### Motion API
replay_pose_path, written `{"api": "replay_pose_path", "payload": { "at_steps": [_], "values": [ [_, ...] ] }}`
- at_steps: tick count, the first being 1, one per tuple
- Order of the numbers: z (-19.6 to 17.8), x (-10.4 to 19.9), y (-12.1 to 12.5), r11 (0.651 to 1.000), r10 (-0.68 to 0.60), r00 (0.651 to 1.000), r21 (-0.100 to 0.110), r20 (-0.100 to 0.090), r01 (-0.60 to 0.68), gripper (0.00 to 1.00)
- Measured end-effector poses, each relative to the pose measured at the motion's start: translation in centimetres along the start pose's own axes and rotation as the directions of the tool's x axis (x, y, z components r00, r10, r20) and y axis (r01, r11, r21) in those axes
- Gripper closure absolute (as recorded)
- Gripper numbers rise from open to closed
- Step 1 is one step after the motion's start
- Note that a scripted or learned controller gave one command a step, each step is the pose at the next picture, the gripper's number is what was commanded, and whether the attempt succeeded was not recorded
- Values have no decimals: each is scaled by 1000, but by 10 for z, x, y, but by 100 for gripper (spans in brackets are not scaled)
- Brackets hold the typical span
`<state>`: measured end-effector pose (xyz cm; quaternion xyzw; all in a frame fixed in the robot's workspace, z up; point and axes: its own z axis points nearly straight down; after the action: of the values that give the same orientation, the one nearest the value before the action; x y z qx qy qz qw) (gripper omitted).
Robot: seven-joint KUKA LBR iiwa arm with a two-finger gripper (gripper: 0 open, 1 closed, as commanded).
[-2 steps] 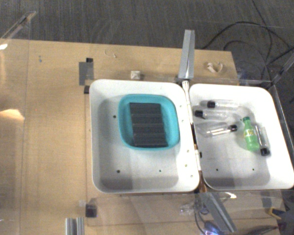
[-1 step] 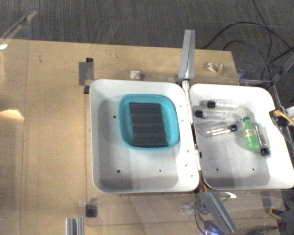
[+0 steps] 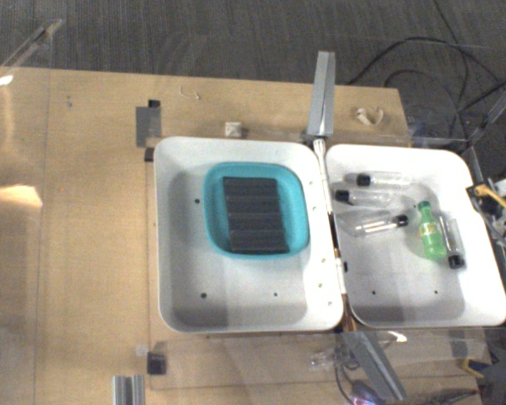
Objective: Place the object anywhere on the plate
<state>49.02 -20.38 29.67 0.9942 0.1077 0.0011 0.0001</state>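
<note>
1. A pale wooden bench [image 3: 76, 251] is seen spanning most of the view, with dark carpet beyond its far edge.
2. Two shallow white bins are set on it side by side, their inner walls touching. The left bin [image 3: 181, 294] is the wider one; the right bin [image 3: 396, 302] lies against the bench's right end.
3. A teal plate [image 3: 297, 213] with rounded corners is placed in the far half of the left bin, nearer its right wall than its left.
4. A dark ribbed rectangle [image 3: 255, 215] is seen filling the plate's well. Whether it is a separate piece or part of the plate cannot be told.
5. A grey metal bar [image 3: 323, 95] is stood at the far end of the seam between the bins.
6. The loose things are all gathered in the far half of the right bin, well apart from the plate.
7. A small green bottle [image 3: 430, 233] is laid toward that bin's right side, its neck pointed away.
8. A clear black-capped tube [image 3: 449, 241] is laid just beside the bottle on its right, apparently touching it.
9. Three more clear tubes [image 3: 378, 201] with black caps are laid crosswise to the bottle's left, close together and near the seam.
10. Black cables [image 3: 455, 53] are trailed over the carpet beyond the right bin.
</note>
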Motion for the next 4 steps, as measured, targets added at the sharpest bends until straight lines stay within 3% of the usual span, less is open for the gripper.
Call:
{"api": "replay_pose_path", "payload": {
  "at_steps": [1,2,4],
  "values": [
    [0,0,0,1000,0,1000,0,0,0,0],
    [46,7,-43,1000,8,1000,1,2,-8,0],
    [46,7,-43,1000,8,1000,1,1,-8,0]
  ]
}}
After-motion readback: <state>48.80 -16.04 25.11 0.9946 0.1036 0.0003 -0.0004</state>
